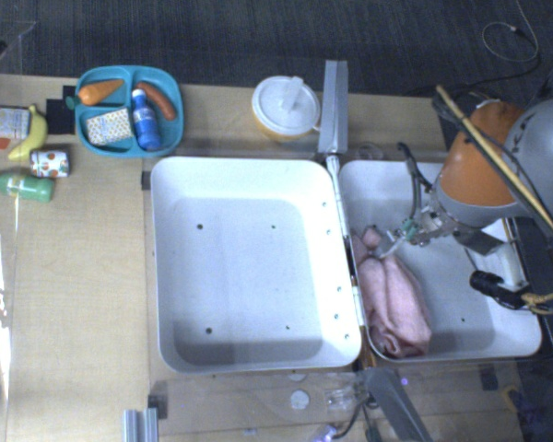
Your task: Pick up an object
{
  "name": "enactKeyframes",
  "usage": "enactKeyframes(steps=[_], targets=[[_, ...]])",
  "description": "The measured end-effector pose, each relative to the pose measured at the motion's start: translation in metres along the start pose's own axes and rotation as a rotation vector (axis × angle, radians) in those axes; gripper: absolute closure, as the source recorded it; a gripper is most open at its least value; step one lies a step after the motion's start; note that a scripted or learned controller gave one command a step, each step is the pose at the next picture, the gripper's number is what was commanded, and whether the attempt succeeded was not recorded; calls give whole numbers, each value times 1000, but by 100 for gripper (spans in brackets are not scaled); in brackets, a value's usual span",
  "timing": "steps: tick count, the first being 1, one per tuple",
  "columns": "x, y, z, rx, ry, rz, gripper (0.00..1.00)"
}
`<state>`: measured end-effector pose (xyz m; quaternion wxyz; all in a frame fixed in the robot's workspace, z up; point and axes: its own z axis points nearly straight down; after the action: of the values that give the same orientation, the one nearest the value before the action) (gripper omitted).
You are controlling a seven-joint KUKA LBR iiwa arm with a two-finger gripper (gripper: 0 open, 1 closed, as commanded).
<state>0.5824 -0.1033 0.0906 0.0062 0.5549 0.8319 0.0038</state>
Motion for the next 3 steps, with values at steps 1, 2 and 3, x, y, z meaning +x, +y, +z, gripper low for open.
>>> enactKeyframes(steps=[1,2,3], targets=[[33,-81,-2,-3,-2,-155,0],[32,-78,-14,-12,-8,-155,100],[59,9,-95,10,4,234,100]])
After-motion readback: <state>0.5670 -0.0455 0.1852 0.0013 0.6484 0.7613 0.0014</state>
